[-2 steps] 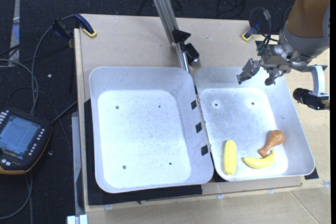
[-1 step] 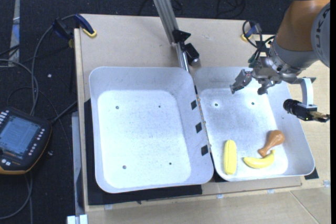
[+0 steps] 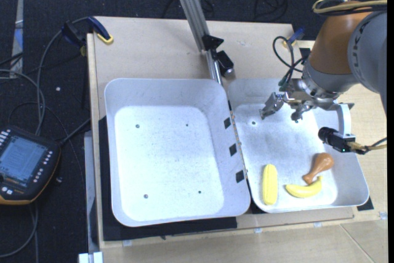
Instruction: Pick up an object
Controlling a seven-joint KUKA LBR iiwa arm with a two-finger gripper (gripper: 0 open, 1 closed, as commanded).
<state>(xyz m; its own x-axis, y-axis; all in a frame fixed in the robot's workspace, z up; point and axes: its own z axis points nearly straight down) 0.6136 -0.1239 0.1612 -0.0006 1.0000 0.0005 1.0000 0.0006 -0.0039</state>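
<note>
I see gripper (image 3: 284,109) fingers spread, empty, above right bin (image 3: 354,194); I'd steer toward 6 o'clock, centring over corn cob (image 3: 269,183).

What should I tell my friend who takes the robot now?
Gripper: open, holding nothing, up over the back part of the right bin.
Things, all near the front of the right bin: a yellow corn cob, a yellow banana and a brown drumstick toy just behind the banana.
Done: nothing picked up yet.
Left: bring the gripper down on one toy, close on it, lift.
</note>
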